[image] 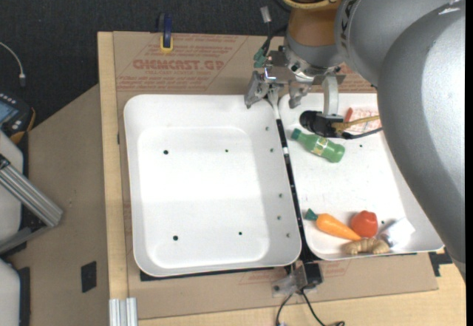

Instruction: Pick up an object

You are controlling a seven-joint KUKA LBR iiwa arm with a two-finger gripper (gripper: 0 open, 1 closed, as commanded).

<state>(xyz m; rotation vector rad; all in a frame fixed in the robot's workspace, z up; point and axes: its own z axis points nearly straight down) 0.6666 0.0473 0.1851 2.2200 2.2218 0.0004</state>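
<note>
right bin (355, 184): green bottle (319, 145) lying at far end; carrot (332, 226), red tomato (363, 223) and ginger root (366, 247) bunched at near edge
left bin (199, 191): alongside right bin
gripper (277, 97): fingers spread, grasping nothing, over far end of the bins' shared rims, near green bottle

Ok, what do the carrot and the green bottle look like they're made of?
The carrot looks like moulded plastic, likely a toy: even orange, smooth, slight sheen. The green bottle seems plastic too, glossy with a paler band round it, though glass cannot be ruled out.
</note>
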